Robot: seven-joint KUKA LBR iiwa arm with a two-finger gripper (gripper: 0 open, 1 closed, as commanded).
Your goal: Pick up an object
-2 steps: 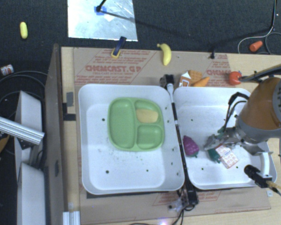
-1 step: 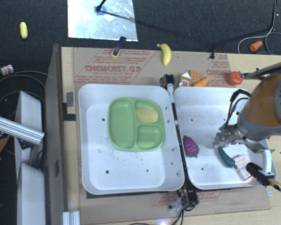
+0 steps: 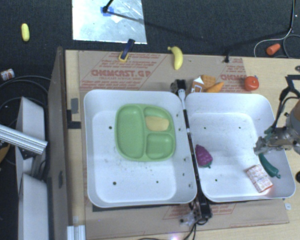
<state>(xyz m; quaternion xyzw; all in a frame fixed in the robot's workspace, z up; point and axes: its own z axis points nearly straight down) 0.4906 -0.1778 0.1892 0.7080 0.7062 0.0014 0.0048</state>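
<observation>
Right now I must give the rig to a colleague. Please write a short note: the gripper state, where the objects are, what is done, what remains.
Gripper: low over the right bin, near its right wall; whether it grips anything cannot be judged.
Right bin: purple object near the left wall, dark green object just below the gripper, white packet with red print at the front right corner.
Left bin: green divided tray with a yellow item in one compartment.
Done: no object is visibly lifted.
Left: pick up one object; the dark green one looks nearest.
</observation>
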